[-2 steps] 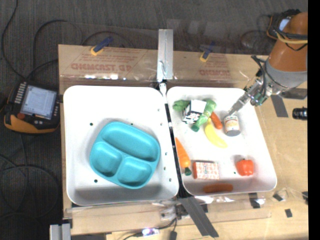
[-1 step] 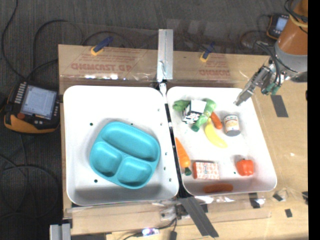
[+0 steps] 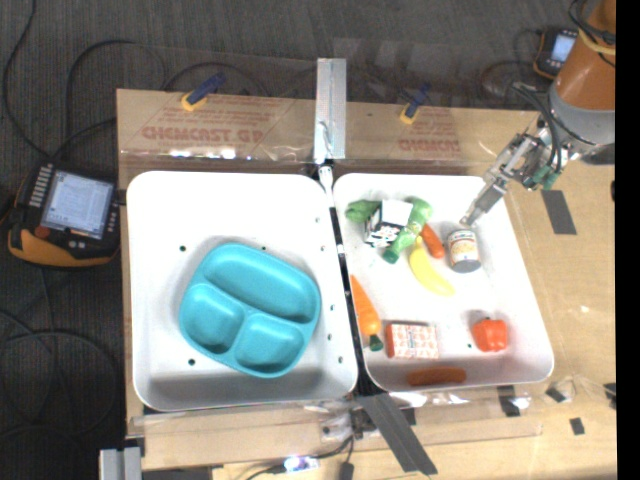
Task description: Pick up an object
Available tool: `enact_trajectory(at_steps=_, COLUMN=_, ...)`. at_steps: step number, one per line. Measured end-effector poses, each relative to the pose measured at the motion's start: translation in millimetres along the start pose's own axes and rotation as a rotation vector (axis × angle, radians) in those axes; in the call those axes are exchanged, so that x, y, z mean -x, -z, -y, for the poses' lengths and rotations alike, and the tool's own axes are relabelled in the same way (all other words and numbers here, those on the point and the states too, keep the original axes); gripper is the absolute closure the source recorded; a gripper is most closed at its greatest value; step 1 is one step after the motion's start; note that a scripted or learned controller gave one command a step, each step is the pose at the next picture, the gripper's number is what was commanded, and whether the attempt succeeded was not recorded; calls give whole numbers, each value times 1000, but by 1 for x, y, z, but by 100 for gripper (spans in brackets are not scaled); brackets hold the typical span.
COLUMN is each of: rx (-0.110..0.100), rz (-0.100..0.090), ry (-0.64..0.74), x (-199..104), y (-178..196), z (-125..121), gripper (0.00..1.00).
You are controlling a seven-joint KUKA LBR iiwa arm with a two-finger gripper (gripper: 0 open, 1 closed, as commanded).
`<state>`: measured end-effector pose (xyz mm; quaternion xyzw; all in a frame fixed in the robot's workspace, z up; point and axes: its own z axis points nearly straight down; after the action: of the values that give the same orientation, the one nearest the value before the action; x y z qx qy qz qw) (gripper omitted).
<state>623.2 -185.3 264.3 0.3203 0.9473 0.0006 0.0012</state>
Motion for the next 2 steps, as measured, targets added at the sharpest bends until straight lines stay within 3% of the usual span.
enact_trajectory(at_steps=1, rx=0, rz=-3, ry=-96, x=29, y=-141, z=23, gripper=0)
enact_trajectory(at_steps=2, rx=1, rz=-2, ry=-95, x=21, y=-141, z=19, gripper=0)
